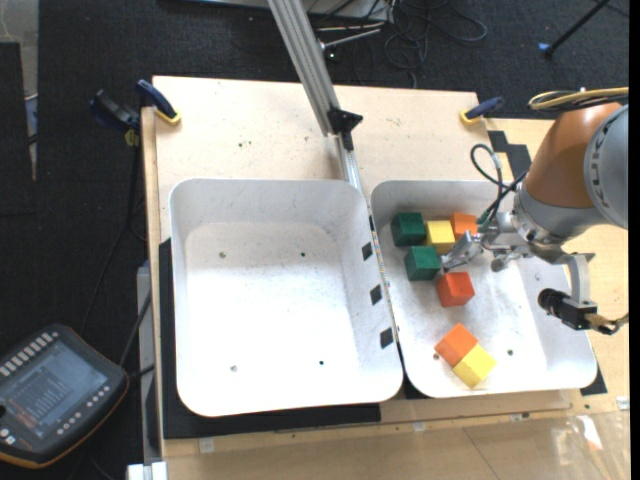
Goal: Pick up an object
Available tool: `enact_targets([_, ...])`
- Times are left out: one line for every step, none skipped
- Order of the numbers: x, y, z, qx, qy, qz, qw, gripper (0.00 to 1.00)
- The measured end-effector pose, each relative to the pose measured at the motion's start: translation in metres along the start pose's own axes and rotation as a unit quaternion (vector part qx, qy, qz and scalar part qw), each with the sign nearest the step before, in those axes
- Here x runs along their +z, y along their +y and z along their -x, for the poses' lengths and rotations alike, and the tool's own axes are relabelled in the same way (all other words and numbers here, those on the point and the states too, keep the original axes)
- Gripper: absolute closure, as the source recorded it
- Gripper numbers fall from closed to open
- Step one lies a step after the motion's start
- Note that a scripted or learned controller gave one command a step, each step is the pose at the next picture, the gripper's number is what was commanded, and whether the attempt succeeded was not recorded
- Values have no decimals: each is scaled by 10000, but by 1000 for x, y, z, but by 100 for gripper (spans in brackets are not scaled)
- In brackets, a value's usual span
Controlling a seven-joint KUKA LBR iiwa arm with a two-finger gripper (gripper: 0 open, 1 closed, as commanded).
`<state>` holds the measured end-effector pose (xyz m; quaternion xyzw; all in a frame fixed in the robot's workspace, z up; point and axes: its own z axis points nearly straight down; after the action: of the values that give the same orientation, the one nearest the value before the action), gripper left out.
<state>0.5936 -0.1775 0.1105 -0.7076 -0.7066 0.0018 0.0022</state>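
Observation:
The right bin (540, 368) holds several blocks. Two green blocks (407, 228) (422, 262) lie at its upper left, with a yellow block (441, 233) and an orange block (464, 225) beside them. A red-orange block (456, 288) sits just below the gripper. Near the front lie an orange block (457, 343) and a yellow block (474, 365), touching. My gripper (462, 253) reaches in from the right, low among the upper blocks, its tip between the yellow block and the red-orange block. Nothing is visibly held.
The left bin (270, 208) stands beside the right one, sharing a middle wall. A slanted metal rail (305, 48) crosses the back of the bench. A teach pendant (50, 393) lies off the bench at lower left. The arm's body (575, 183) overhangs the right bin's right side.

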Motion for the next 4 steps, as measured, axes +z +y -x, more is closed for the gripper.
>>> enact_targets([-14,2,0,-1,-9,41,10000,100])
enact_targets([-72,13,-1,-20,-17,69,10000,100])
enact_targets([-126,15,-1,-20,-17,66,10000,100])
enact_targets([-119,22,-58,-45,2,28,10000,100])
